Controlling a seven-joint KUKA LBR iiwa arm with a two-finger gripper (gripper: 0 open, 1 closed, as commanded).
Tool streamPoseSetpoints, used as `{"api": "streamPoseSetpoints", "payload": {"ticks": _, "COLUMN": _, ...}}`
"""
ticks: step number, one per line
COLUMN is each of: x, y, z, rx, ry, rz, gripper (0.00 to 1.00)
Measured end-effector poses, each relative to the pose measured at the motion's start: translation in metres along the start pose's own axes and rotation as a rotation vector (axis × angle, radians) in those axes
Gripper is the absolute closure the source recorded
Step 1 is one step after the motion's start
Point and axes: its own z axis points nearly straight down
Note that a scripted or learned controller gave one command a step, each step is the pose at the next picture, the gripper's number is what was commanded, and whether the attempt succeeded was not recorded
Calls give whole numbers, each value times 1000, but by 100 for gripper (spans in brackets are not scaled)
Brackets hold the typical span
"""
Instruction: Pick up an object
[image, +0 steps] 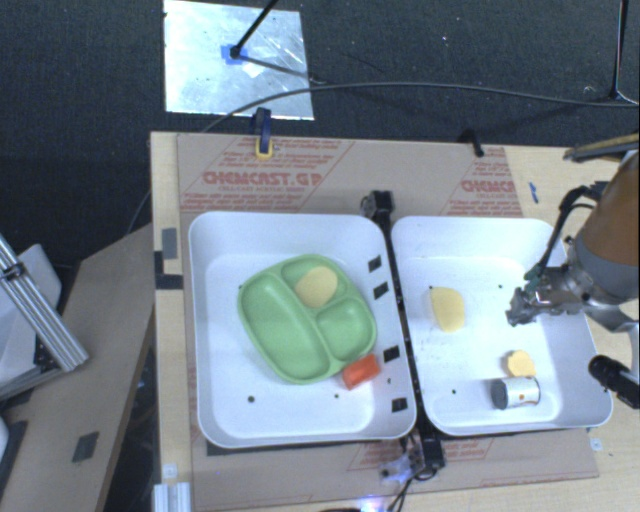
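Note:
The right bin (470, 250) holds a pale yellow lump (448, 308) near its middle left. A small white cylinder with a grey end (514, 392) lies toward the front right, with a round yellow piece (519, 363) just behind it. My gripper (524, 305) hangs over the right side of this bin, above and right of the yellow lump and behind the yellow piece. I see nothing between its fingers. In the left bin, a green divided plate (290, 335) carries a yellow piece (317, 287), and an orange-red piece (361, 371) lies at the plate's front edge.
Both bins (215, 300) rest on a cardboard sheet (300, 170) on the bench. A black divider with clips (390, 300) runs between them. A cable crosses the dark floor behind, and a metal frame (40, 320) stands at the far left.

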Motion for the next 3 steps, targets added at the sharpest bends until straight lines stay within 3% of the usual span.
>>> {"api": "streamPoseSetpoints", "payload": {"ticks": 1, "x": -1, "y": 2, "z": -44, "rx": -1, "ry": 0, "rz": -2, "gripper": 100}}
{"api": "streamPoseSetpoints", "payload": {"ticks": 3, "x": 110, "y": 6, "z": -19, "rx": 6, "ry": 5, "rz": -7, "gripper": 100}}
